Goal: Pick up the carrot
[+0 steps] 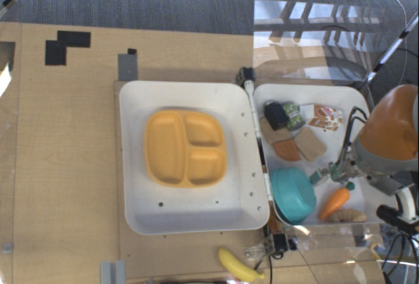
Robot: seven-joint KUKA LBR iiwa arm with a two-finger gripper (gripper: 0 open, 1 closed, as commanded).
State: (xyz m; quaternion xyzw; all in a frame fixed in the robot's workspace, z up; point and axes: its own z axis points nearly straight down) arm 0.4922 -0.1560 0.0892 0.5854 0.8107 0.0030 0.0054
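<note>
Tapered orange carrot (334, 202) beside round teal bowl (292, 194).

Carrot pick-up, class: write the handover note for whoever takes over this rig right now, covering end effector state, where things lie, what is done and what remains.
End effector: low in the right bin, just above the carrot; whether it is open or shut cannot be told.
Carrot: lying on the right bin's floor near its front, between the teal bowl and a beige ginger-like piece. It is not seen in a grasp.
Left bin: holds the yellow divided plate.
Done: the arm is near the carrot.
Left: grasp the carrot and lift it.
</note>
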